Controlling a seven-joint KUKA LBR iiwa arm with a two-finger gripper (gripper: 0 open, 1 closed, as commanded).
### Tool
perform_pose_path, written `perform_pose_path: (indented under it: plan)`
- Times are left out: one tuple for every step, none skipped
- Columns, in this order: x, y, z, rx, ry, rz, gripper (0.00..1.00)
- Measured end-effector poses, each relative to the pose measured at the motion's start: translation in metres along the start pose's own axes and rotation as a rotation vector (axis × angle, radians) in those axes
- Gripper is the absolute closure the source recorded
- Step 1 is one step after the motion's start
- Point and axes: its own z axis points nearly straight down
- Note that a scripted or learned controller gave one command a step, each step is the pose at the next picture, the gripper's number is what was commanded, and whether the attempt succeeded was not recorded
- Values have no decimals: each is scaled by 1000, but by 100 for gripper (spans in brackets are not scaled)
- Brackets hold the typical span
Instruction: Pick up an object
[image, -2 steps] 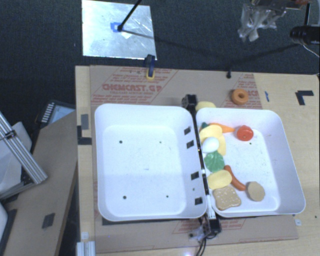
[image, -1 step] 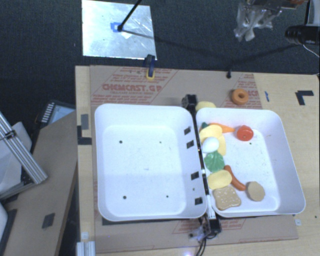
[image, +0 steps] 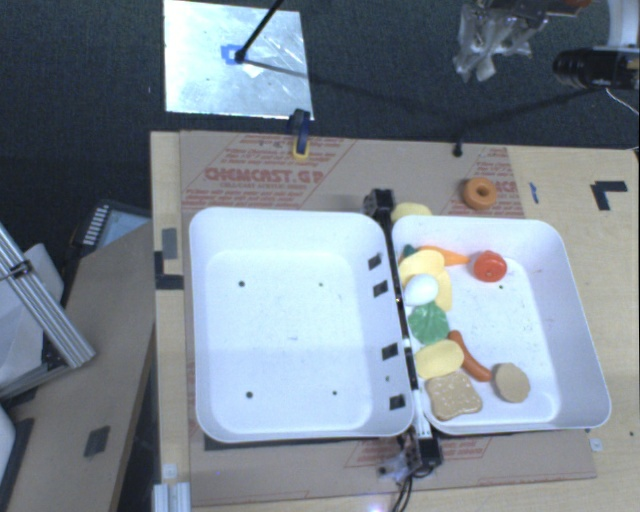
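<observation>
So the gripper (image: 487, 45) hangs way up past the far edge of the bench, well apart from the right bin (image: 570, 330). Can't tell its state from here. Everything grabbable sits in that bin, piled along its left wall, with the tomato (image: 489, 266) closest, almost straight below the gripper.

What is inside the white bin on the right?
The right bin holds toy food: a tomato, white egg, green leafy piece, toast slice and sausage. Whatever lies beneath the pile stays covered.
</observation>
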Motion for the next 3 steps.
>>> perform_pose_path:
  plan:
    - [13,0,0,0,0,0,100]
    - [29,0,0,0,0,0,100]
    - [41,0,0,0,0,0,100]
